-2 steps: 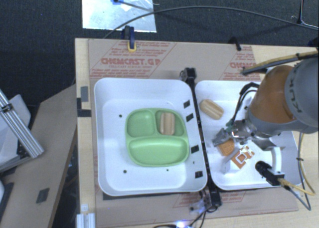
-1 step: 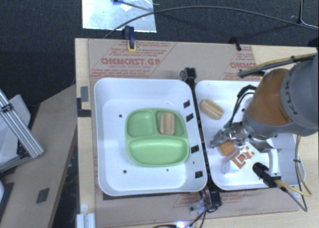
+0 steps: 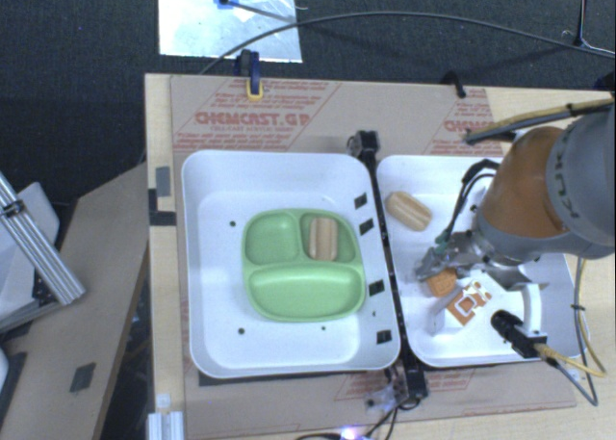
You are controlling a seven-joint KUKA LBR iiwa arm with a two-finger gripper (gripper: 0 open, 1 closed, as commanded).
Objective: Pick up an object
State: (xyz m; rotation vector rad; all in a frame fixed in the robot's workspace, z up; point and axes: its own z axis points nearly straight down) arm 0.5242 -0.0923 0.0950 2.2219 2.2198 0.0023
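My gripper (image 3: 432, 265) hangs low over the right bin (image 3: 549, 274), near its left-centre. A small orange piece (image 3: 442, 284) lies right under the gripper tip, touching or nearly touching it; I cannot tell if it is held. Just right of it lies an orange-and-white patterned piece (image 3: 467, 304). A tan bread roll (image 3: 409, 210) rests toward the bin's far left, apart from the gripper.
The left bin (image 3: 217, 236) holds a green divided plate (image 3: 303, 294) with a tan hot-dog bun (image 3: 322, 238) in its upper right compartment. A black divider with clips (image 3: 377, 236) separates the bins. The arm's grey and orange body (image 3: 539, 193) covers the right bin's far side.
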